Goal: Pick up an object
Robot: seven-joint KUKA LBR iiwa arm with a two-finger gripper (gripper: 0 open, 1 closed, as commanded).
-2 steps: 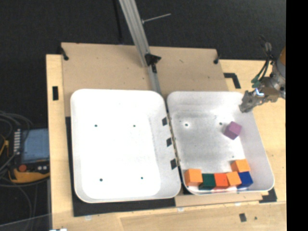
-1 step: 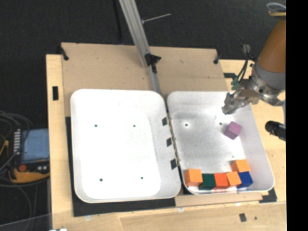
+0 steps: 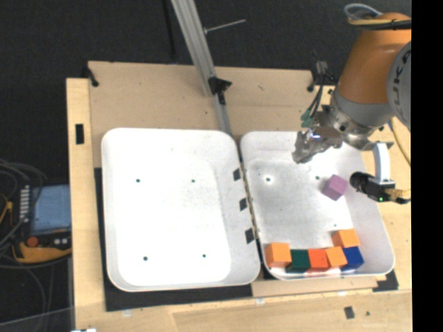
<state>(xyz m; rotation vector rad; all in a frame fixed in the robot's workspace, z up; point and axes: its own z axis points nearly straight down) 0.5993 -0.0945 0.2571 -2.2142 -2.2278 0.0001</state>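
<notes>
2 bins (image 3: 173, 140), 7 blocks (image 3: 318, 258).

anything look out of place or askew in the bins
Only the purple block: it sits alone mid-bin, tilted, while the orange, green and blue blocks crowd along the right bin's near edge. Nothing looks spilled or damaged.

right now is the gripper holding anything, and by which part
Nothing is held. The gripper hangs over the far end of the right bin, apart from the purple block, with nothing between its fingers.
</notes>
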